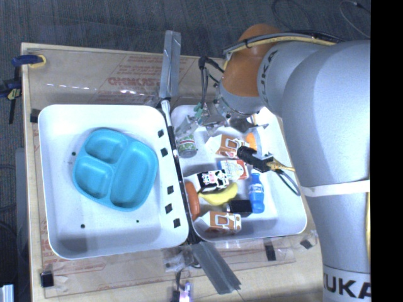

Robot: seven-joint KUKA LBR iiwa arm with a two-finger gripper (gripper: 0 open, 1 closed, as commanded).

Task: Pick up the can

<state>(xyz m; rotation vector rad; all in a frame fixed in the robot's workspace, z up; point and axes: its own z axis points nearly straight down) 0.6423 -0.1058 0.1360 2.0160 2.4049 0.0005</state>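
Right now, as I read it, the pick is not done. The can [186, 145] stands in the right bin [291, 214], close against the divider side and toward the far end. I take that can as my landmark for everything else. The gripper [196, 119] sits just beyond the can, over the far corner of the bin, and looks close to it or possibly touching its top. I cannot tell how far the hand is open, nor whether it has hold of anything, because the metalwork there is too small and cluttered to read. So I judge the grasp unconfirmed, and the lift is still ahead.

Nearer the camera than the can lie a banana [218, 195], a red tube [191, 201] and a blue bottle [255, 192], all well clear of it. On the can's far side from the arm, across the divider, a blue tray [116, 168] rests in the left bin [56, 225].

The arm [315, 112] reaches in from the side opposite the tray, its orange band [247, 65] above the wrist, and it bends down steeply toward the can.
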